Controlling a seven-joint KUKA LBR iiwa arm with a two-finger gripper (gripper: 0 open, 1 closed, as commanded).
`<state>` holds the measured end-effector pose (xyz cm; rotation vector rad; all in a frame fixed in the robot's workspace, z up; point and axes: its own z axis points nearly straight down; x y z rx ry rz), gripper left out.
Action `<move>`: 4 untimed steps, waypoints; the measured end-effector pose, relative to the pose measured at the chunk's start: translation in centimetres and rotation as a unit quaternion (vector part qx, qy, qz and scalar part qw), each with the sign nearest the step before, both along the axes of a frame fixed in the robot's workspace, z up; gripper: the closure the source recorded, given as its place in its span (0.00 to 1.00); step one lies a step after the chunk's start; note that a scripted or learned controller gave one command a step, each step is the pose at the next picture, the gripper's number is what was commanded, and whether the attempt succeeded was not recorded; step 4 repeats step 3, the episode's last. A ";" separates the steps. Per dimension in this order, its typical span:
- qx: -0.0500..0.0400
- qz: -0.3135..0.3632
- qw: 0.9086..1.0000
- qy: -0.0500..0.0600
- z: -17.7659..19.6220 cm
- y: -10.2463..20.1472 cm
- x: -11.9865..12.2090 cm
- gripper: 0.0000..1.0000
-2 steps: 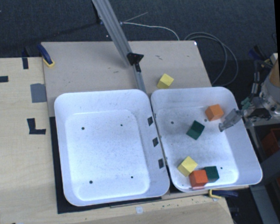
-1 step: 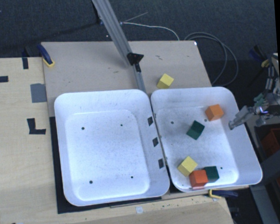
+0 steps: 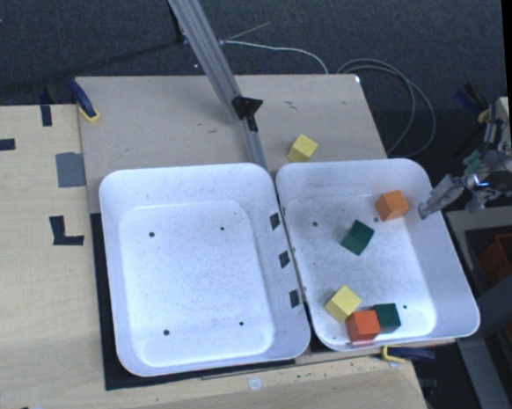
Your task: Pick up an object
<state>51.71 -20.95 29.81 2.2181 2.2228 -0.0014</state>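
A: Gripper (image 3: pixel 434 199)?
B: Far right, over the outer rim of the right bin (image 3: pixel 419 257). Too small and blurry, can't tell if it's open or closed, can't tell if it has anything.
A: Nearest object?
B: Orange block (image 3: pixel 392 204), upper right of that bin, just left of the gripper. Contact unclear.
A: Rest of the right bin?
B: Dark green block (image 3: pixel 357 236) near the middle, tilted. Yellow block (image 3: pixel 342 303) at the lower left. Just right of it a second orange block (image 3: pixel 363 324) beside a second dark green block (image 3: pixel 386 315), those two touching, near the front rim.
A: Left bin (image 3: pixel 190 266)?
B: Bare white floor, some dark specks.
A: Outside the bins?
B: Another yellow block (image 3: pixel 303 147) on the bench (image 3: pixel 161 118) just behind the right bin. Grey pole (image 3: pixel 213 57) slanting down toward the gap between the bins.
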 end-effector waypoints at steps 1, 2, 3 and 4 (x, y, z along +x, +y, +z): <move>0.002 0.000 1.000 0.004 -17.5 0.2 3.2 0.00; 0.002 0.003 1.000 0.001 -20.9 5.7 8.6 0.00; -0.003 0.004 1.000 0.030 -20.5 9.3 13.7 0.00; -0.003 0.004 1.000 0.030 -20.5 9.3 13.7 0.00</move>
